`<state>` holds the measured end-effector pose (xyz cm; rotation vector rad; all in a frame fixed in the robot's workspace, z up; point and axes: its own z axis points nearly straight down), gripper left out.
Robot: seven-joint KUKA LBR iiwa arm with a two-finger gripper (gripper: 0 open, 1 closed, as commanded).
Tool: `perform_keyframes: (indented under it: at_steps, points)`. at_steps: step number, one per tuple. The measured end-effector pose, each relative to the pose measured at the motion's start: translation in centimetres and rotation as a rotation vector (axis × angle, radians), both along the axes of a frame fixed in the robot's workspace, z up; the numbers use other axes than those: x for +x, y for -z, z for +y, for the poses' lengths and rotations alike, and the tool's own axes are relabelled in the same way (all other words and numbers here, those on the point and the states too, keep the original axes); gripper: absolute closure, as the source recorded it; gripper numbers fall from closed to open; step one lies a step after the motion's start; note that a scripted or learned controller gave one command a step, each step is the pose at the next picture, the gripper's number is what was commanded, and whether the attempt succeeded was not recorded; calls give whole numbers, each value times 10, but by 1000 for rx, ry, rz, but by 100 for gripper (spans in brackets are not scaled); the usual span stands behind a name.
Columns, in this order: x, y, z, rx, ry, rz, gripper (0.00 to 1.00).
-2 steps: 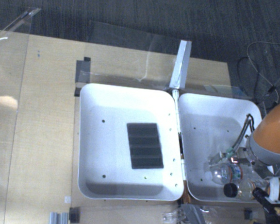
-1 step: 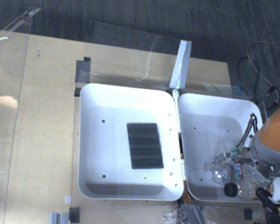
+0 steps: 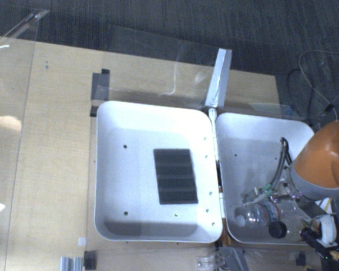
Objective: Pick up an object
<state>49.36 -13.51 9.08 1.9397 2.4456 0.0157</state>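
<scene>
One gripper [image 3: 270, 197] sits low in your right bin [image 3: 246, 138]; can't tell its state. Clear plastic bottle [image 3: 255, 216] lies just below it toward the near wall, long axis roughly left-right, glossy, round, slippery. Black ribbed rectangular pad [image 3: 175, 175] is in the left bin [image 3: 114, 156], well apart.

Black ribbed block [image 3: 176, 175], rectangular, flat and slightly skewed, mid left bin [image 3: 106, 156]. Clear bottle [image 3: 255, 215], on its side, near part of right bin [image 3: 240, 138].
</scene>
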Motion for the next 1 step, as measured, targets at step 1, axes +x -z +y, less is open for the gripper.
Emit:
perform_keyframes:
  at_steps: [1]
  points:
    - [4, -12, 2, 1, -2, -9, 100]
